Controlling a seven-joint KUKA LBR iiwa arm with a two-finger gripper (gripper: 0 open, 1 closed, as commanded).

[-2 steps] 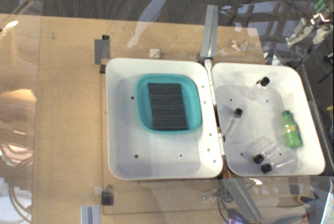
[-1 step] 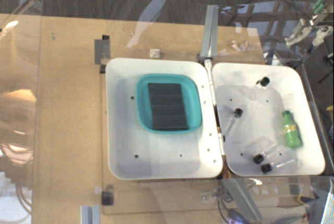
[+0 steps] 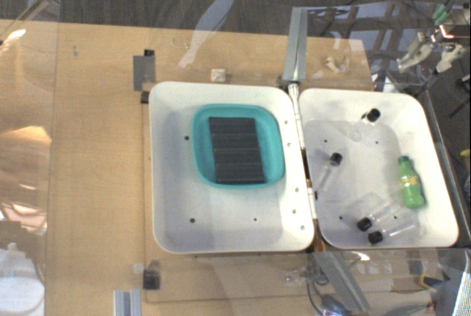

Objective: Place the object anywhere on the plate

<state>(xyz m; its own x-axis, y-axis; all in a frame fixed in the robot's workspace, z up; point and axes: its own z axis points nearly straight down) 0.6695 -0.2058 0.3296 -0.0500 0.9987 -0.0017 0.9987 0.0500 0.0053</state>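
A teal square plate (image 3: 275,152) with rounded corners sits in the left white bin (image 3: 221,222), towards its back. A dark grey ridged rectangular block (image 3: 235,150) lies flat on the middle of the plate, inside its rim. A small green bottle (image 3: 411,182) lies on its side near the right wall of the right white bin (image 3: 353,182).
Several clear bottles with black caps lie scattered in the right bin, one at the back (image 3: 368,119), one mid-left (image 3: 331,163), two near the front (image 3: 379,222). A metal divider post (image 3: 296,42) stands behind the bins. Cables and fittings (image 3: 434,42) crowd the top right corner.
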